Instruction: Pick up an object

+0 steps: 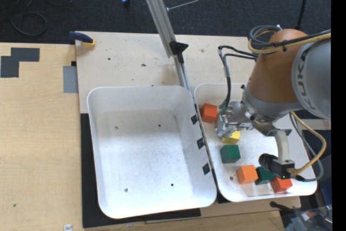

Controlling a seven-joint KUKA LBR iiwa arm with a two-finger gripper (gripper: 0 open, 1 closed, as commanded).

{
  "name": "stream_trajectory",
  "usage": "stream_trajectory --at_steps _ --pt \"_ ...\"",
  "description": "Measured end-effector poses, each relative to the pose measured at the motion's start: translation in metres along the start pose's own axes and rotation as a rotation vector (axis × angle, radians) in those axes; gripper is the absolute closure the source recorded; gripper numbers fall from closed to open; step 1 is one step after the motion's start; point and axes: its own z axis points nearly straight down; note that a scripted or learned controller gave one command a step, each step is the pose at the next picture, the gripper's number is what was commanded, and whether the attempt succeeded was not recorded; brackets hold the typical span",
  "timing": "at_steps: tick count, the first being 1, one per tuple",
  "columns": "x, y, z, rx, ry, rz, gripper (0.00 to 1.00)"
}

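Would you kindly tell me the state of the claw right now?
Claw: cannot be told; it sits low in the right bin, just above the yellow block.

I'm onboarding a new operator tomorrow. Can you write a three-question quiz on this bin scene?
1. True or false: the yellow block lies in the right bin.
2. Which block lies nearest the divider between the bins? A) green block B) orange block C) red block
3. Fill in: the gripper is above the ___ bin.

Key: 1 true; 2 B; 3 right.
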Motion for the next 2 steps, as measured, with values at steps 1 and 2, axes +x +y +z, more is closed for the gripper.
stream_trajectory --at_steps 1,2 --pt "0.050 0.006 -0.007 0.001 -0.001 0.000 1.00" --pt "0.093 0.016 0.001 0.002 -0.002 0.003 1.00"
